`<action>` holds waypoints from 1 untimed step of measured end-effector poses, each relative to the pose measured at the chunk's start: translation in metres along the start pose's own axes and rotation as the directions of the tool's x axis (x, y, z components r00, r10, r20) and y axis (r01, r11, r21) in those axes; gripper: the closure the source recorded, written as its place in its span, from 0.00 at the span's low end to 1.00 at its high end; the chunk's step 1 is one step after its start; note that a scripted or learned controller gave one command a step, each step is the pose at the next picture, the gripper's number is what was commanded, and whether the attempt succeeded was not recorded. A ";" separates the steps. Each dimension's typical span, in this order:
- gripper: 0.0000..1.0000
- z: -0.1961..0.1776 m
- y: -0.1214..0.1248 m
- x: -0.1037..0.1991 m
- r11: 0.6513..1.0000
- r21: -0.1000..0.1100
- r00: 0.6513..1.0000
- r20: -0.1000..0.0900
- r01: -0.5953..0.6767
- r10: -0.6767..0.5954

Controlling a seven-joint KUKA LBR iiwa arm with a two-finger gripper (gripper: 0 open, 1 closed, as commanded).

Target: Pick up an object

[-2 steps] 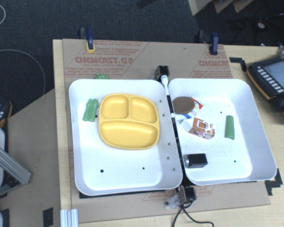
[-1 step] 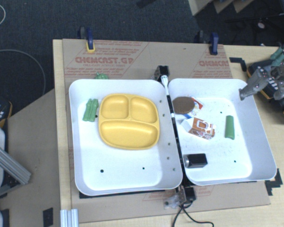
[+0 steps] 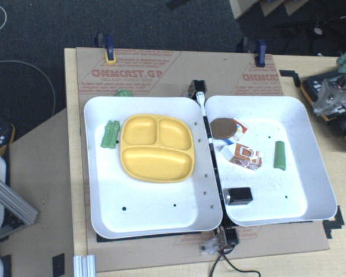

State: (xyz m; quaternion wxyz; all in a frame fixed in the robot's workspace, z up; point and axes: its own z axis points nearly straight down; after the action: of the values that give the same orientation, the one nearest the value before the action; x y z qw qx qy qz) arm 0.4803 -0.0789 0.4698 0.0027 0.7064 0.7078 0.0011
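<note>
Gleaming smooth yellow three-compartment plate (image 3: 157, 148) beside ridged green piece (image 3: 110, 134), left white bin (image 3: 104, 209)

**Around the bins**

A brown board (image 3: 161, 68) with red lettering covers the bench. Two clamps pinch its far edge, one toward the left corner (image 3: 108, 46) and one toward the right (image 3: 260, 52). On it the left bin (image 3: 150, 206) and the right bin (image 3: 265, 209) touch side by side. A black cable (image 3: 219, 264) trails off the near edge.
</note>
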 end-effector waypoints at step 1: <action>1.00 0.090 -0.002 0.028 1.000 0.015 1.000 -0.004 0.001 -0.001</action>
State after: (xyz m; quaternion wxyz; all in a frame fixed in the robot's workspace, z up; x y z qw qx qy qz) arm 0.4787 -0.0513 0.3793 -0.0040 0.7061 0.7081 -0.0031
